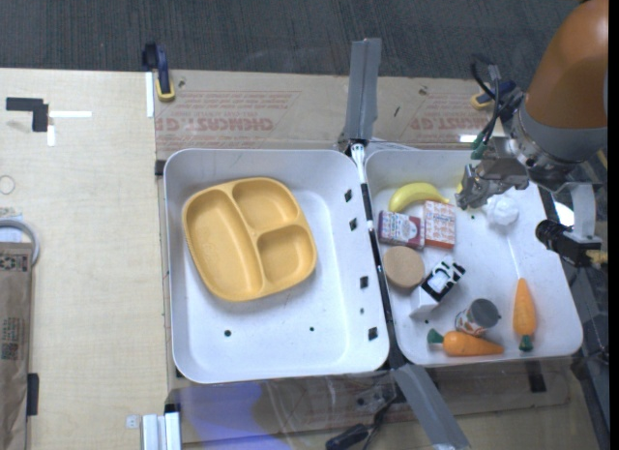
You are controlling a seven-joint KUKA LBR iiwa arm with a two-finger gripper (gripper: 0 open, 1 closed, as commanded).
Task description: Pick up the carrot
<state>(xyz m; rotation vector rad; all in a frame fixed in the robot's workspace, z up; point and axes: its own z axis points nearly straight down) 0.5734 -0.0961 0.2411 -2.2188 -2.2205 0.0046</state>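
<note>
The gripper [471, 195], finger state not determinable, hangs at the right bin's [561, 274] far edge beside the banana [416, 195], whereas the upright-lying carrot [523, 311] sits well apart toward the near right corner, long axis running near-to-far.

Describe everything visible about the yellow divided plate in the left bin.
The yellow divided plate looks like matte plastic, a rounded shape with a raised rim and three compartments: one long section along its left side and two smaller ones on the right, split by low ridges. All three hold nothing. It lies flat, right side up, turned at a slant, in the upper left part of the left shallow white bin, resting on the bin's floor. Nothing else touches it.
</note>
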